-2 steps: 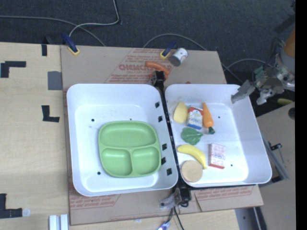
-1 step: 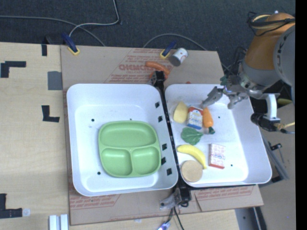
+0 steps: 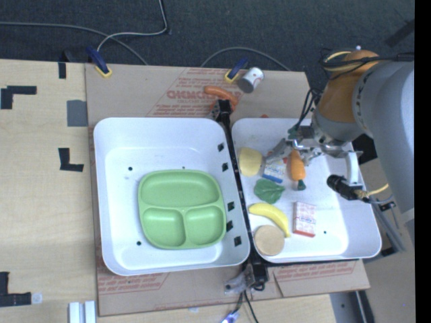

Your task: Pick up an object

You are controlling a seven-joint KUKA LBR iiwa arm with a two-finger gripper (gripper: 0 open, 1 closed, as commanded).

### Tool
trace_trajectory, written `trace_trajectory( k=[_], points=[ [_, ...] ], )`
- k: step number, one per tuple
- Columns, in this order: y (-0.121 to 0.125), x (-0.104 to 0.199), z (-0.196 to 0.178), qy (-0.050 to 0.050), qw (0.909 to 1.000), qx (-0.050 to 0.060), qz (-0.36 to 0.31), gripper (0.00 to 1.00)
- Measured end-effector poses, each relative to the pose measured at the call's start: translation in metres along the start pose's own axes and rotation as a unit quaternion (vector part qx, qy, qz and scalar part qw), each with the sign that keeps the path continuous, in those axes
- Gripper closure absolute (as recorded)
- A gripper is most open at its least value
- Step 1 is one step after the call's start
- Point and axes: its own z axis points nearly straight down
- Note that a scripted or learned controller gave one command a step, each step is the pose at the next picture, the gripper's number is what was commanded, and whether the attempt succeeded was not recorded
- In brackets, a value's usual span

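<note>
Two white bins are set side by side. A green plate [image 3: 182, 207] is seen in the left bin [image 3: 111, 153]. In the right bin [image 3: 350, 237], an orange carrot [image 3: 297, 167] is clamped between the fingers of the gripper [image 3: 296, 155]. Close beside it lie a yellow ball [image 3: 250, 161], a banana [image 3: 269, 217] and a small box [image 3: 304, 219].

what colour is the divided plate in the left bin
Light green, seen plainly in the camera view: the divided plate lies in the left bin.

green divided tray [image 3: 182, 207], blue clamps [image 3: 99, 61], cardboard sheet [image 3: 168, 93]
</note>
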Motion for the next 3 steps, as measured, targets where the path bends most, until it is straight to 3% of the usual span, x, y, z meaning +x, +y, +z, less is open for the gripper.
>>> trace_trajectory(
  k=[1, 2, 3],
  points=[
    [0.002, -0.002, -0.013, -0.003, 1.0, -0.003, 0.0, 1.0],
    [-0.001, 0.037, -0.102, 0.0, 1.0, 0.004, 0.0, 1.0],
    [-0.052, 0.091, -0.113, 0.001, 1.0, 0.005, 0.0, 1.0]
  ],
)
